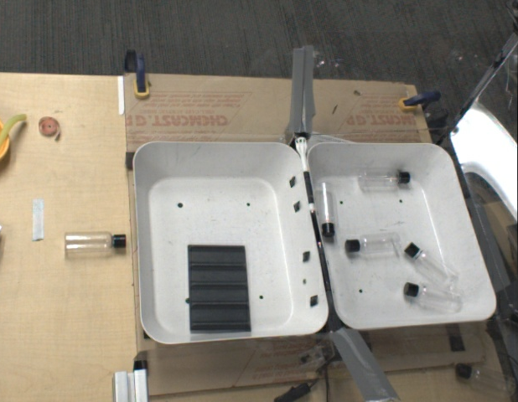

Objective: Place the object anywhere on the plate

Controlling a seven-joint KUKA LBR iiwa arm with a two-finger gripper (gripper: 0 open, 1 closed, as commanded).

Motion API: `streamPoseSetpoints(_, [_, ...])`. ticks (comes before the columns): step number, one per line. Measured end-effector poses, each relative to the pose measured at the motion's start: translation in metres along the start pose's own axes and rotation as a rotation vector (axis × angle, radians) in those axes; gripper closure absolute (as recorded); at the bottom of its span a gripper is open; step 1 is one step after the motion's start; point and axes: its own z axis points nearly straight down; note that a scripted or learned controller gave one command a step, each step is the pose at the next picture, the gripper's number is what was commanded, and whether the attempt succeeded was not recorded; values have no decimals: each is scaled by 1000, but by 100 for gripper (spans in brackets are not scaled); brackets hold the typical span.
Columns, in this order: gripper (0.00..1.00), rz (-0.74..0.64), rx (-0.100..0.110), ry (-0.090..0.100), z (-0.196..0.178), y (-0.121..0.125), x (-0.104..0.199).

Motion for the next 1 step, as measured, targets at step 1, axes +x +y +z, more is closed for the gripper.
streamPoseSetpoints(1, [0,6,1,0,0,-3,-15])
